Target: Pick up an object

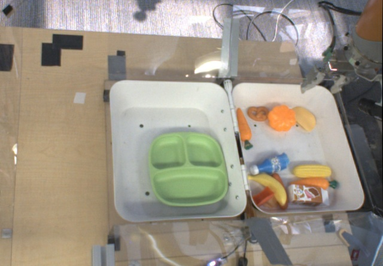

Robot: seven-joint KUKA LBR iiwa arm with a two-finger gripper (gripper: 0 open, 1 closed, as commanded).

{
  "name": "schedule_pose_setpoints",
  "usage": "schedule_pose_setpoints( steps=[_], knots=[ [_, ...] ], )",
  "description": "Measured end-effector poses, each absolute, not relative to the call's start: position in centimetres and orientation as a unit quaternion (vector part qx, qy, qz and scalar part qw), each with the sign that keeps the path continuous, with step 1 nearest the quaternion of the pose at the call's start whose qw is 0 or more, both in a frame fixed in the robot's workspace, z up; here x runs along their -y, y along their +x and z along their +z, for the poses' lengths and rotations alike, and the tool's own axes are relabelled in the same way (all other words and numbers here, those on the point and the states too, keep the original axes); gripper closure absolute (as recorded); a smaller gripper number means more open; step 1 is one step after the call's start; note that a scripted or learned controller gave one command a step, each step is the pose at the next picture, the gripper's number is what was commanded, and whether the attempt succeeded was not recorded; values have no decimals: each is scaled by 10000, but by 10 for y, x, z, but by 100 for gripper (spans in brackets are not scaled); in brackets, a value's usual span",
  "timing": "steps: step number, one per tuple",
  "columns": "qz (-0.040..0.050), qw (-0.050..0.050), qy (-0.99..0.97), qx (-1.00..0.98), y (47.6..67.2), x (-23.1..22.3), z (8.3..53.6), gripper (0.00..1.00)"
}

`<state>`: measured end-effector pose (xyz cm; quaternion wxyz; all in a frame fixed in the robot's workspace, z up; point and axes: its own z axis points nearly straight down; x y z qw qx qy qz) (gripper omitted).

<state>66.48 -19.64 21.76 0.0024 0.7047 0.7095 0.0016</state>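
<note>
Your arm stood outside the toy bin; nothing had been picked.

Nearest you in the right-hand shallow white bin (346,157) lay a brown-labelled carton (309,193), a yellow plastic banana (270,186), a yellow toy corn cob (312,171) and a small blue-and-white bottle (270,164). Farther back sat an orange toy carrot (243,125), a round orange pumpkin (282,118) and a pale bun-shaped piece (306,118). The left bin (128,109) held a green divided plate (188,168). Beyond the far right corner hung the gripper (326,76); whether it was spread or clenched you could not tell. I judge this the approach step: next, swing inward over one toy and descend.
</note>
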Motion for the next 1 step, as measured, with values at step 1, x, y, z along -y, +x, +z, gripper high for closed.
schedule_pose_setpoints(
  steps=[1],
  knots=[
    [13, 18, 6520, -7582, 651, 152, 99, 0]
  ],
)
